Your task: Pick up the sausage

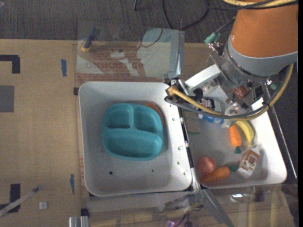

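The arm (267, 18), its orange band looming closest to the lens, leans in over the far end of the right bin (277, 167). This puts its wrist directly above the toys, probably so the claw (238, 97) can drop straight down among them. The wrist and its looped cables hide the claw, so I cannot tell whether it is wide, narrow or holding anything. A small reddish-brown piece (240, 92) just under the wrist may be the sausage. It is too cramped and shadowed to be sure, and I cannot tell whether it is gripped or merely lying beneath. The loose food sits in the right bin, within the arm's reach: one banana (246, 130), two orange carrot-like pieces, one (235, 135) touching the banana and one (216, 175) by the near wall, one pink round fruit (206, 165) and one small carton (249, 161). The left bin (92, 174) holds one teal divided plate (132, 131) with three compartments. One orange scrap (154, 107) peeks from behind its far rim. Two bins in all share the worktop (38, 126).
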Robot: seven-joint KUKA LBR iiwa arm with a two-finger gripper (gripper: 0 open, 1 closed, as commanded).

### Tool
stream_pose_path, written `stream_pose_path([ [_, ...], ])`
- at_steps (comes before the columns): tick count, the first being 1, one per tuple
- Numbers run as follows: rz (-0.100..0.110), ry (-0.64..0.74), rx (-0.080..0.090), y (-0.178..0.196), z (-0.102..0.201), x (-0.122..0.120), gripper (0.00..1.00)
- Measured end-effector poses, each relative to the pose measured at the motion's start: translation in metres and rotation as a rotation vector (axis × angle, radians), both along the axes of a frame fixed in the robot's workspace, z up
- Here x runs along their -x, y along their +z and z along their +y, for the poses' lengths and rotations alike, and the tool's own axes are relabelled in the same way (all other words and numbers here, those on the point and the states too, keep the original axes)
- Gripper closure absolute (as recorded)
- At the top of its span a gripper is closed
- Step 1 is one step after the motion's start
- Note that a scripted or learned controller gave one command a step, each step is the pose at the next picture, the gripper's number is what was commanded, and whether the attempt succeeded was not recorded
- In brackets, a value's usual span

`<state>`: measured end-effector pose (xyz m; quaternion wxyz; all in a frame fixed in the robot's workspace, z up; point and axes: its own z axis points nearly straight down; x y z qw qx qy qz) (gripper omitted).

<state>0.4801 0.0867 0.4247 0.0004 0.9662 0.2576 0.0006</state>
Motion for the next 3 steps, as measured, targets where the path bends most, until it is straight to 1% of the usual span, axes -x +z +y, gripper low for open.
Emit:
stream_pose_path([
  [1,0.002,-0.088,0.0,-0.131,0.087,0.0,0.0],
  [2,0.0,-0.205,0.001,-0.016,0.007,-0.033,0.0],
  [3,0.008,0.11,-0.001,-0.16,0.036,-0.011,0.0],
])
